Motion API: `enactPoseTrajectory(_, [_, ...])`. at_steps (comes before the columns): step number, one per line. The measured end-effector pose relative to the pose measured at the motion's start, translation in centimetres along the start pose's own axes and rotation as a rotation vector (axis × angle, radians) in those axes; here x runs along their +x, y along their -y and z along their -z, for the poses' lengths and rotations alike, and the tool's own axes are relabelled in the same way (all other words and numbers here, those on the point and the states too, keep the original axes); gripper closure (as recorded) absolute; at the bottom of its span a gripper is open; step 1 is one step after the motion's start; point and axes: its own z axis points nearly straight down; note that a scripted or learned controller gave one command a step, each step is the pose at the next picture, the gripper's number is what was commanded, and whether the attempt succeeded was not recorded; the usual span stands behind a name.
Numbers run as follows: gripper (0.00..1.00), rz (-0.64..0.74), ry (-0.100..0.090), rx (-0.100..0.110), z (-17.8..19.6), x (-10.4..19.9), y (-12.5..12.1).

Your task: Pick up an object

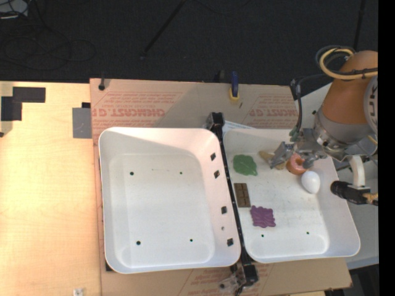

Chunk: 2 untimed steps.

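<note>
The arm reaches down into the right bin, close to a small orange thing.

Two white bins sit side by side, so things can go from one to the other. All the things lie in the right bin (336,242): a green thing (244,164), a purple bumpy thing (262,216), a small brown block (241,194) by the middle wall, a white egg (310,182) and the orange thing (295,164). The left bin (111,165) sits beside it. The gripper (295,156) hangs low at the back of the right bin, right at the orange thing, with the egg just beside it. I think it wants the orange thing. I cannot tell if it is gripping anything.
</note>
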Motion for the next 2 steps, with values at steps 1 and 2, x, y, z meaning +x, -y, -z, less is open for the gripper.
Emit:
enactPoseTrajectory(1, [0.0, 0.001, 0.0, 0.0, -10.5, 1.5, -1.7])
enactPoseTrajectory(2, [1.0, -0.003, 0.001, 0.0, -9.2, 1.3, -1.6])
